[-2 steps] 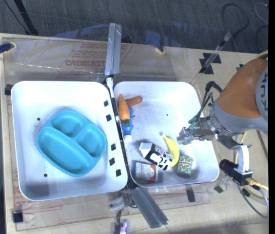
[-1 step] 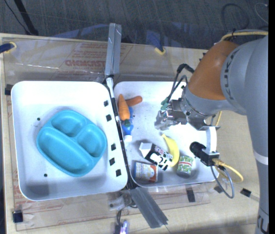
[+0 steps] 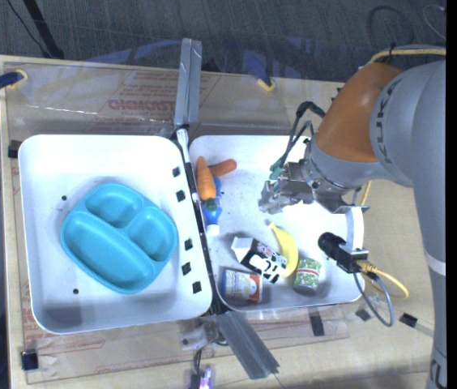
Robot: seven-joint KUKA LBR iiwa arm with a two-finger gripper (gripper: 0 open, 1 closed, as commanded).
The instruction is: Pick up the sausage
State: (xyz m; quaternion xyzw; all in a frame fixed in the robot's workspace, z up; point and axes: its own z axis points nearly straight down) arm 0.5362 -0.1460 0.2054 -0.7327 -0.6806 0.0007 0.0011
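A turquoise divided plate [image 3: 119, 236] sits in the white bin [image 3: 42, 164] far left of the grey metal gripper [image 3: 275, 198]. Left of the gripper lie a reddish-brown sausage [image 3: 224, 168] and an orange carrot [image 3: 205, 181]; below it, a yellow banana [image 3: 286, 250] and a black-and-white patched toy [image 3: 264, 263].

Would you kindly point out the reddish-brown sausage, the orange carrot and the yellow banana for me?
Reddish-brown sausage [image 3: 224, 167]: camera view, middle of its exposed length.
Orange carrot [image 3: 205, 181]: camera view, middle of its body.
Yellow banana [image 3: 287, 250]: camera view, middle of its curve.
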